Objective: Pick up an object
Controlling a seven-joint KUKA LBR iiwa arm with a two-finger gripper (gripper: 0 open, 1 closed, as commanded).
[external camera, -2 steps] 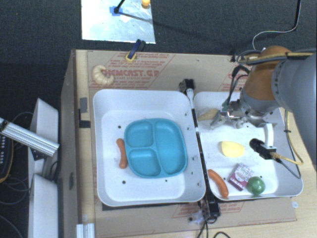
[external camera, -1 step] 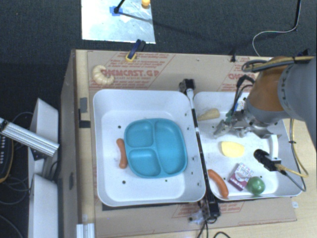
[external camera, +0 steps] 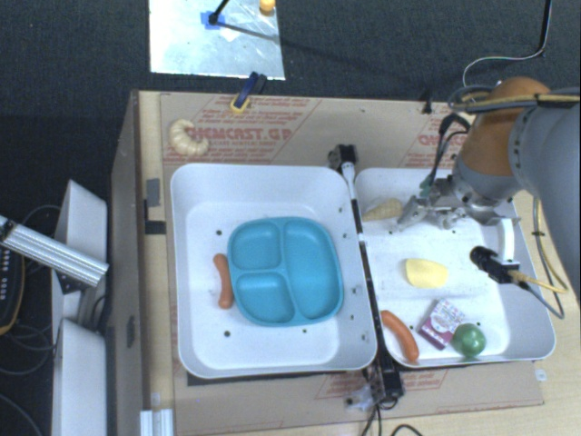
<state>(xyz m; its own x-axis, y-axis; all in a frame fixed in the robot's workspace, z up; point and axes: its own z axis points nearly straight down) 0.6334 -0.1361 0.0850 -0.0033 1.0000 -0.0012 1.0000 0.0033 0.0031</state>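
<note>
Far to the left in the left bin lies a small sausage, just beside the edge of the blue divided plate that sits in the middle of that bin, its three compartments bare. Past the ridge where the two bins meet, the right bin holds the things I might pick: a pale yellowish piece near its upper left corner, a yellow lemon-like lump toward the middle, a second sausage lying slantwise near the lower left wall, a dark red packet just right of it, and a green ball touching or nearly touching the packet's right side. My pincer hangs low over the upper part of the right bin, just right of the pale piece and above the yellow lump, with nothing visibly between its tips; how wide it is parted I cannot tell from this slant. Behind it my grey arm comes in from the right, its orange band above the wrist
</note>
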